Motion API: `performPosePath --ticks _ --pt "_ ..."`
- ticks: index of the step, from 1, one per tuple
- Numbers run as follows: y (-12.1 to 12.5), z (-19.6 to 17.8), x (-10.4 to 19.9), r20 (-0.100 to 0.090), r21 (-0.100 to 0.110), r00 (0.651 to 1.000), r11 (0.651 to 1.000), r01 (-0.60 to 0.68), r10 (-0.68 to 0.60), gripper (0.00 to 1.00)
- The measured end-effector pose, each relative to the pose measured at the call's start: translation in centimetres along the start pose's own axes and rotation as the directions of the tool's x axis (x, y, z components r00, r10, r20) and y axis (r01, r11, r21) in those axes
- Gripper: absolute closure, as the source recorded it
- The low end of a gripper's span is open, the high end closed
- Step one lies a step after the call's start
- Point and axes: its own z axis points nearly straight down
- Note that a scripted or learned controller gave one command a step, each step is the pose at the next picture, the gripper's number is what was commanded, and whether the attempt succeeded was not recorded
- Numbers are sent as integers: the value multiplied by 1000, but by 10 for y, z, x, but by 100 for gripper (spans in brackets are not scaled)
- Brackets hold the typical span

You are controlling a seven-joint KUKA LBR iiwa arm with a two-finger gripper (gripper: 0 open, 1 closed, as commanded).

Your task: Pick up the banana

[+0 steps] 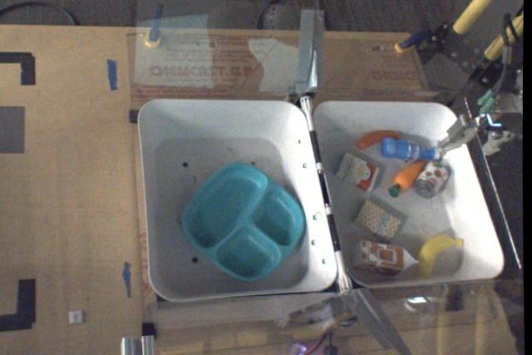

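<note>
The yellow banana lies curved in the near right corner of the right bin, beside a red and white carton. My gripper hangs over the far right edge of that bin, close to the tip of a blue bottle. It is well away from the banana, with nothing visibly held.
The right bin also holds an orange carrot, a small can, a red sausage shape, a small printed box and a patterned packet. A teal divided plate sits in the left bin.
</note>
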Motion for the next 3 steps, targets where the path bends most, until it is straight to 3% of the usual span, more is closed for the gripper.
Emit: performPosePath --ticks 1,2,3 --pt "-37 -30 -8 0 -1 975 975 224 -224 0" --pt "-54 129 -17 1 -1 906 906 423 -423 0" --pt "-70 180 40 11 -7 789 789 615 -615 0"
